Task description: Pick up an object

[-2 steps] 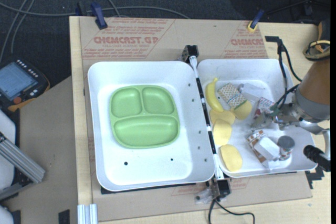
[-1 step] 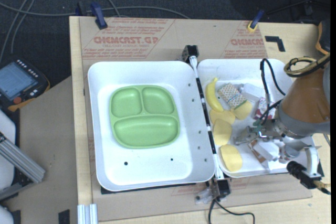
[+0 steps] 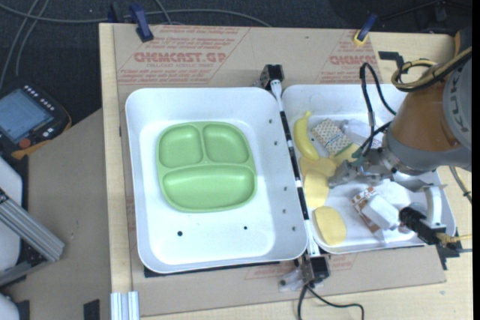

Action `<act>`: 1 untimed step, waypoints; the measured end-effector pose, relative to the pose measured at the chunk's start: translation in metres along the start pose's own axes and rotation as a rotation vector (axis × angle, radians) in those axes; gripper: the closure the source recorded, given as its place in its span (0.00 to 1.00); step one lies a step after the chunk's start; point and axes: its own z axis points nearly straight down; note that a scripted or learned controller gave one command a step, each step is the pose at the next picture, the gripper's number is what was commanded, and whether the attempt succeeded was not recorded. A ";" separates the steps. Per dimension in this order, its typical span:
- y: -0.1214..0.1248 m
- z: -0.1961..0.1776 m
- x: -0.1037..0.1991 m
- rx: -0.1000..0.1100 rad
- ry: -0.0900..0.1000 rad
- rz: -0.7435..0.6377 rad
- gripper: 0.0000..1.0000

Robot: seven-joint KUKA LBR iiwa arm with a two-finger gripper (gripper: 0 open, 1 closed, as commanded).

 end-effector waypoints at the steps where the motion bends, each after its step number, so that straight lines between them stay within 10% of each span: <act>1: 0.059 0.000 0.042 0.000 0.001 0.000 0.00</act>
